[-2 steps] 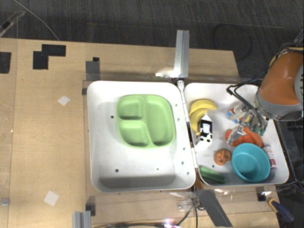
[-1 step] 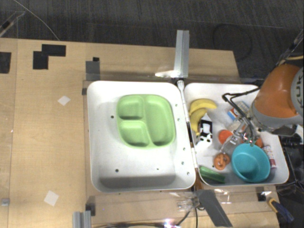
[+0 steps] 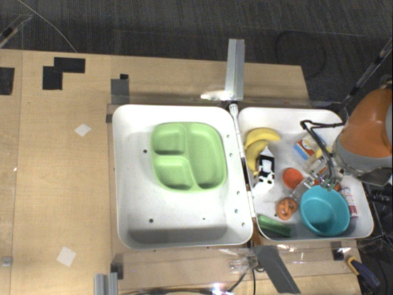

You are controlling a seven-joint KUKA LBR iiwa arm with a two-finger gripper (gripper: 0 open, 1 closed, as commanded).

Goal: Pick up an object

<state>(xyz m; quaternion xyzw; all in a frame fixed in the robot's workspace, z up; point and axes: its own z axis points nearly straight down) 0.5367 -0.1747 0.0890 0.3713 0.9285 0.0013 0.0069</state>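
The right bin [image 3: 288, 117] holds a yellow banana [image 3: 260, 141], a black and white cow toy [image 3: 265, 169], a red tomato [image 3: 292, 177], an orange round fruit [image 3: 285, 208], a green cucumber [image 3: 274, 227] and a teal bowl [image 3: 325, 211]. A small colourful packet [image 3: 306, 147] lies near the bin's back right. My gripper [image 3: 322, 174] hangs low over the right bin, just above the bowl's far rim and right of the tomato. The grey arm with its orange band [image 3: 369, 131] reaches in from the right and hides the bin's right side.
The left bin [image 3: 132, 183] holds a light green divided plate [image 3: 186, 155]. A metal post [image 3: 236, 66] stands behind the seam between the bins. Black cables [image 3: 316, 128] loop beside the wrist. Wooden benchtop [image 3: 55, 165] stretches out to the left.
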